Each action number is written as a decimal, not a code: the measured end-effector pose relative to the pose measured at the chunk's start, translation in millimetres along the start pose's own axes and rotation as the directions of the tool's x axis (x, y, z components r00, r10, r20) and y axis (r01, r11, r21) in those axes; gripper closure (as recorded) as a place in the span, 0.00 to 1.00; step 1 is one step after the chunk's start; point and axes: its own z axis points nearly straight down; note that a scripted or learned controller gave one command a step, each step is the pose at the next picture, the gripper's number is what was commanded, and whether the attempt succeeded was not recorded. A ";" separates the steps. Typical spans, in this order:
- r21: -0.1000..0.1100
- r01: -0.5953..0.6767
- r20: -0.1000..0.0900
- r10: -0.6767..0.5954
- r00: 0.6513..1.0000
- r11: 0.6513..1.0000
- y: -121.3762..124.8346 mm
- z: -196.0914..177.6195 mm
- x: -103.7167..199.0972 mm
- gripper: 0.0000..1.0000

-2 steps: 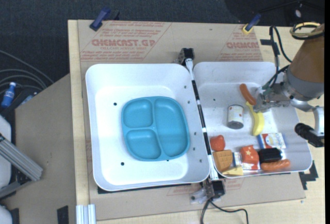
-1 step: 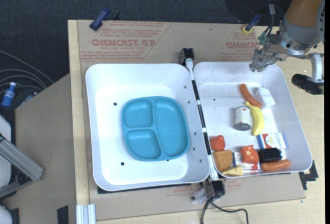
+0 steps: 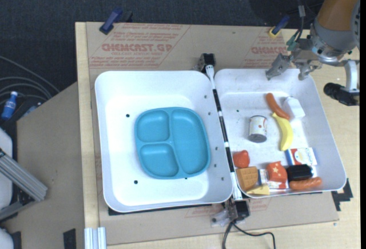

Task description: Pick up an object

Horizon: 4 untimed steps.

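Observation:
My gripper [image 3: 290, 68] hangs over the far rim of the right bin [image 3: 240, 83], open, with nothing between its spread fingers. Below it in the bin lie an orange sausage [image 3: 277, 106] and a small white block [image 3: 294, 107]. A yellow banana [image 3: 284, 132] and a grey can [image 3: 258, 128] sit mid-bin. Near the front are a red tomato-like piece [image 3: 241, 158], a brown bread slice [image 3: 247, 176], a red box [image 3: 277, 172], a black item [image 3: 298, 172], a white carton [image 3: 301, 156] and a hot dog [image 3: 306, 184].
The left bin [image 3: 114, 99] holds a blue divided plate [image 3: 171, 142]. A black clip [image 3: 207, 61] sits where the bins meet at the back. Blue clamps [image 3: 110, 20] [image 3: 278, 27] hold the cardboard base. Cables run off the left side.

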 end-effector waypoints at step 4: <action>0.002 0.000 -0.002 0.000 1.000 1.000 -60.9 -42.3 98.7 1.00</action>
